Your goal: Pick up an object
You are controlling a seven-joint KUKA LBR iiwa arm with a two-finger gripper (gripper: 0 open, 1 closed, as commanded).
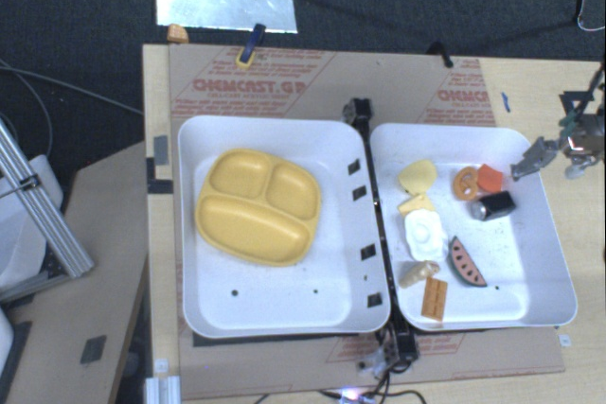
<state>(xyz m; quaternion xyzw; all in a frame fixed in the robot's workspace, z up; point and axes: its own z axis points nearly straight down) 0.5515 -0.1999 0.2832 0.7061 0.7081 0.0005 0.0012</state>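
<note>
A pale wooden surface [114, 203] is carrying a flattened brown cardboard sheet with red lettering [312, 82]; two shallow white plastic bins, the left [275, 312] and the right [540, 293], are sitting side by side on it

two white bins [284, 322], one yellow tray [258, 205], eight toy foods [423, 232]

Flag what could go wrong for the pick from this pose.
1. The pretzel, orange block and dark can sit bunched together, so a descent may nudge neighbours or grab two.
2. The claw hovers at the right bin rim and could clip the wall.
3. The can, lying on its side, may roll.
</note>
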